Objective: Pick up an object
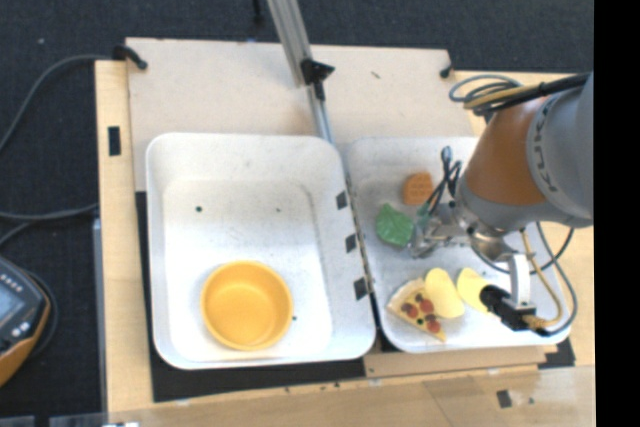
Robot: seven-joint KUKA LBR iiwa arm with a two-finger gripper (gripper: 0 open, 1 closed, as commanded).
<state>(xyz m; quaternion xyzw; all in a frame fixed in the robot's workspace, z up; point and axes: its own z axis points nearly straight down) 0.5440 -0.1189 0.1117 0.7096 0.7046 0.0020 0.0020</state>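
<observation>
The right bin (455, 340) serves as the reference for all positions below. The arm (520, 160) — grey, with an orange band above the wrist — enters from the right and stands over the middle of this bin, its wrist pointing down and to the left. The gripper (432, 237) sits low inside the bin, just right of a green object (395, 225) that lies near the bin's left wall, about halfway along it. The tip of the gripper appears to touch or nearly touch the right edge of the green object, but the view is too small and dark there to show how far the claw is spread or whether anything is clamped in it: cannot tell. A small orange round object (418, 186) rests just above and to the right of the green one, toward the bin's far side. Along the bin's near edge lie a pizza-slice toy (412, 311) with red spots, a pale yellow object (442, 293) touching it on the right, and a second yellow piece (470, 285) just beyond. The left bin (170, 165) adjoins the right bin's left wall — a yellow bowl (246, 304) stands upright in its near part
</observation>
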